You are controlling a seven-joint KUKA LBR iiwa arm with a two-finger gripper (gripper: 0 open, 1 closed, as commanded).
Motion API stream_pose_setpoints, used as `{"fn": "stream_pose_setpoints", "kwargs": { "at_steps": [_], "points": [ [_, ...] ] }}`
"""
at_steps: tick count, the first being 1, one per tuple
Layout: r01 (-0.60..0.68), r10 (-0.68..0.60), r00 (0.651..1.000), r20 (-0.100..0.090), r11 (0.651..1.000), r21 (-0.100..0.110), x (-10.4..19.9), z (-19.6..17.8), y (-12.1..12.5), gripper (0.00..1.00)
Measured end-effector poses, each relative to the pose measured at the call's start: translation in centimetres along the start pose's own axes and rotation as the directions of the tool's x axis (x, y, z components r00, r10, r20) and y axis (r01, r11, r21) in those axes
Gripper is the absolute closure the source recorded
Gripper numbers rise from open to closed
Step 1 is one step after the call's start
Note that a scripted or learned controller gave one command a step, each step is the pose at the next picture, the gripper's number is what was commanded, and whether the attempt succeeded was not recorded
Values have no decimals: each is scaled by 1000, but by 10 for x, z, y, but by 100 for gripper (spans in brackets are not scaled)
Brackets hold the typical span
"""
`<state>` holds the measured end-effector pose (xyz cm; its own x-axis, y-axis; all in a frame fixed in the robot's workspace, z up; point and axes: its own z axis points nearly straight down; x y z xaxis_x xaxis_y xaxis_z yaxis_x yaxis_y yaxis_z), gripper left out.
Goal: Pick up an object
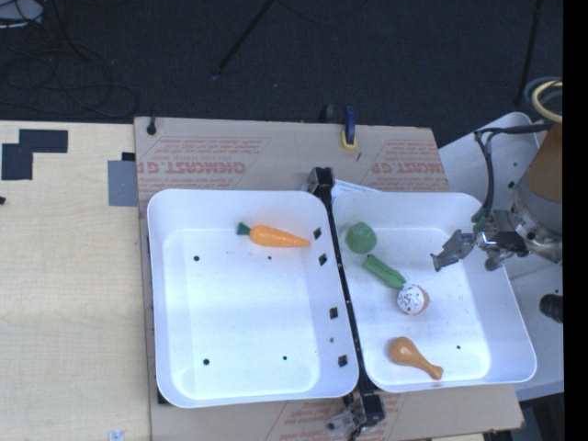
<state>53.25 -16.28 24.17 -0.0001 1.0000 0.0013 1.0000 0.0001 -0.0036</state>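
Note:
An orange carrot with a green top lies in the left bin near its far wall. The right bin holds a green ball, a dark green pickle-like piece, a white speckled ball and an orange drumstick-shaped toy. My gripper hangs over the right side of the right bin, open, with nothing between its fingers. It is to the right of the pickle piece and above the speckled ball in the view.
The two white bins sit side by side on a cardboard sheet, joined by a black divider strip. A blue clamp stands at the cardboard's far edge. A wooden bench top lies to the left.

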Motion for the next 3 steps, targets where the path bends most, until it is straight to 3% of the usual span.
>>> {"fn": "stream_pose_setpoints", "kwargs": {
  "at_steps": [1, 2, 3],
  "points": [
    [1, -1, 1000, -1, 1000, 1, -1, -10, 0, 100],
    [6, -6, 1000, 3, 1000, -19, 45, -154, 25, 100],
    [8, -8, 1000, -2, 1000, -15, 133, -261, -47, 100]
  ]
}}
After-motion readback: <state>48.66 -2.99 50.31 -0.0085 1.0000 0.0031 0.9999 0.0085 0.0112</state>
